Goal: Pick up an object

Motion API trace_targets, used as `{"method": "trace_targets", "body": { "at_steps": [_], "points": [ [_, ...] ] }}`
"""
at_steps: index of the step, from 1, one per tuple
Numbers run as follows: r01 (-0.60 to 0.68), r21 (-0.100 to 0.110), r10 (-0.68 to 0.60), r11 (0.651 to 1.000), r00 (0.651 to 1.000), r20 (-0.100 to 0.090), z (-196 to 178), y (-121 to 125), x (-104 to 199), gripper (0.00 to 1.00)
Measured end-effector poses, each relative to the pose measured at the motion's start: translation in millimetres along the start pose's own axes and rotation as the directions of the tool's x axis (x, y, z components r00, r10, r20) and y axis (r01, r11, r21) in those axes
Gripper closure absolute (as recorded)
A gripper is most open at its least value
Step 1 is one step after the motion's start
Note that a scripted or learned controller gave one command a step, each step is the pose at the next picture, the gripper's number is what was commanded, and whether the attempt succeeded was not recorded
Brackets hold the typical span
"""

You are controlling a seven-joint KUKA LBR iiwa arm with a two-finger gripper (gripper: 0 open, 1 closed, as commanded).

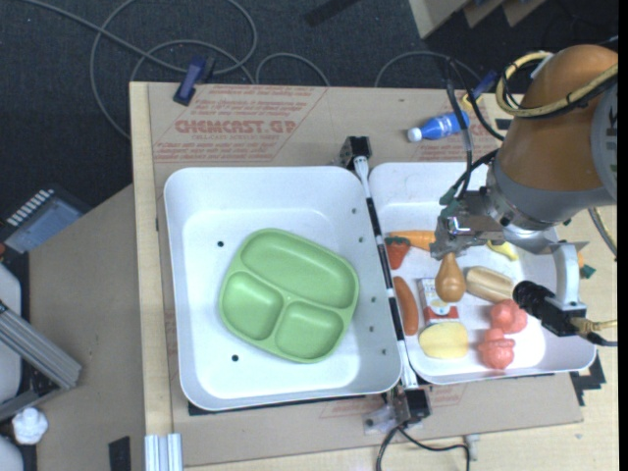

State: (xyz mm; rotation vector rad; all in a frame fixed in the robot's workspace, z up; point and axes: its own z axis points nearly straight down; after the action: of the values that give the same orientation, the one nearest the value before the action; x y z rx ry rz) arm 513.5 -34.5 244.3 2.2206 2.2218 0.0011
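My gripper hangs over the middle of the right bin, under the grey and orange arm. Directly beneath its tip is a brown pear, neck pointing up at the gripper and body overlapping a red and white packet. The neck meets the gripper's tip, and I cannot make out whether it is gripped. Around it lie an orange carrot, a tan bread roll, a red sausage, a yellow potato-like piece and two pink-red fruits.
The left bin holds a green divided plate. A small red piece lies by the divider between the bins. A blue bottle lies on the bench behind the right bin. Cables trail across the floor behind.
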Motion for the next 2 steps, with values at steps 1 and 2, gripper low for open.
{"method": "trace_targets", "body": {
  "at_steps": [1, 2],
  "points": [
    [0.001, -0.001, -0.001, 1.000, 1.000, 0.000, -4, 13, 35, 1.00],
    [0.000, 0.001, 0.000, 1.000, 1.000, 0.000, -8, 7, 64, 1.00]
  ]
}}
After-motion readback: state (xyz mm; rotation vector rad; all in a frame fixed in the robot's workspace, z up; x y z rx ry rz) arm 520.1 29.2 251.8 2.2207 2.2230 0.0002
